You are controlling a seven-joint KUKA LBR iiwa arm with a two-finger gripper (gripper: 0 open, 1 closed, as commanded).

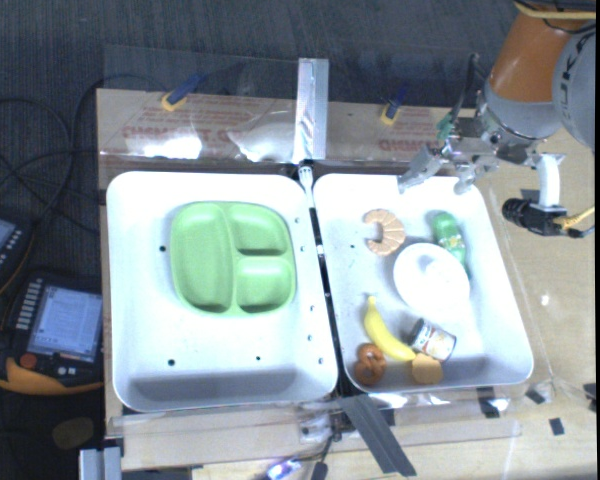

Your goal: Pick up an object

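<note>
Currently the arm (pixel 540 58) enters from the upper right, orange band visible above the wrist, and the tool (pixel 442 168) sits over the far rim of the right bin (pixel 500 298), near its back edge. Tool fingers appear spread apart, with nothing between them; no object is held. Right bin contents, back to front: a tan, ring-shaped piece like a bitten doughnut (pixel 384 231) at back centre; a green bottle (pixel 448 236) to its right, lying along the bin's length; a white round plate (pixel 432 276) just in front of both, touching or overlapping the bottle's near end. A banana (pixel 383 334) lies diagonally in front of the plate, on its left. A small jar or can with a label (pixel 433 340) lies on its side to the right of the banana. At the front wall, a reddish-brown round fruit (pixel 370 364) sits at the banana's near end, with a small orange-tan block (pixel 427 370) just beside it, below the jar. Left bin (pixel 130 298) holds a green divided tray (pixel 232 256), three compartments, roughly centred. The two bins rest side by side on the surface (pixel 570 308).
</note>
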